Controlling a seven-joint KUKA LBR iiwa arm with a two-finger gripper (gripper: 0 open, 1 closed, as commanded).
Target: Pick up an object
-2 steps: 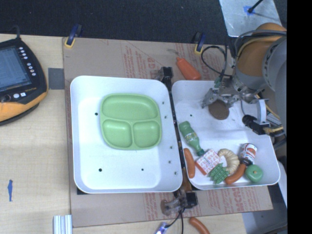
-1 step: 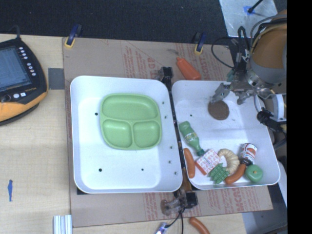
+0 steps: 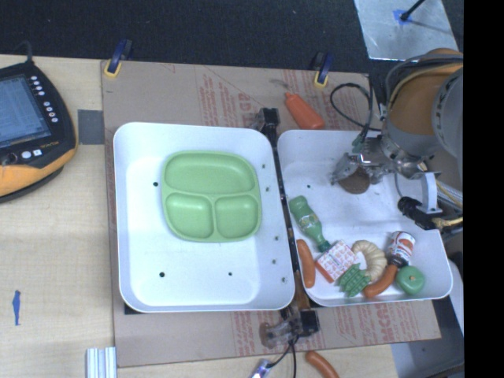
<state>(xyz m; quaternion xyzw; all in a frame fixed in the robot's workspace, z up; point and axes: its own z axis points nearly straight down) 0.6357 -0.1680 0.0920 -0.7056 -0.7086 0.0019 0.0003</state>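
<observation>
My gripper hangs low over the far part of the right bin, coming in from the right on the grey arm with its orange band. Just beneath it lies a small brown object, partly hidden by the gripper. Whether they touch is unclear. Along the bin's near side lie a green bottle, an orange carrot, a red-and-white packet, a knobbly green piece, a pale ring-shaped pastry, a sausage, a small can and a green round toy.
The left bin holds a green divided plate. An orange toy lies outside behind the bins, another in front. A teach pendant rests at far left. Black cables loop near the arm.
</observation>
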